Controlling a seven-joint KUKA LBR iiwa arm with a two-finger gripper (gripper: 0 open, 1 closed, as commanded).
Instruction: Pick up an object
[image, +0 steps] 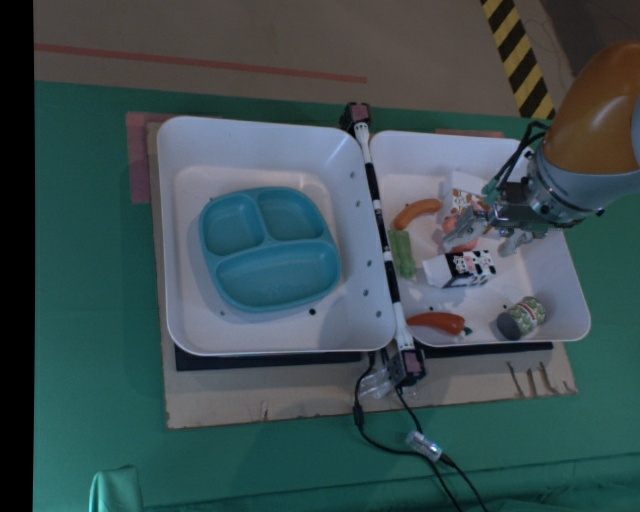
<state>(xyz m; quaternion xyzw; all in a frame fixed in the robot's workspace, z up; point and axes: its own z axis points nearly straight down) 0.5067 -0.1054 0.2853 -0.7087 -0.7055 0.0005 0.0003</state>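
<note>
I hover my gripper just above the carton in the right bin, nothing lifted yet; my grip state I cannot tell.

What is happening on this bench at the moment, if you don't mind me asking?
A robot arm reaches in over the right bin, its gripper low among a jumble of small toy items at the bin's far side. Around it lie a milk carton, a green vegetable, an orange sausage, a red pepper and a small can. Nothing is visibly lifted yet. The left bin holds a blue divided plate.
</note>
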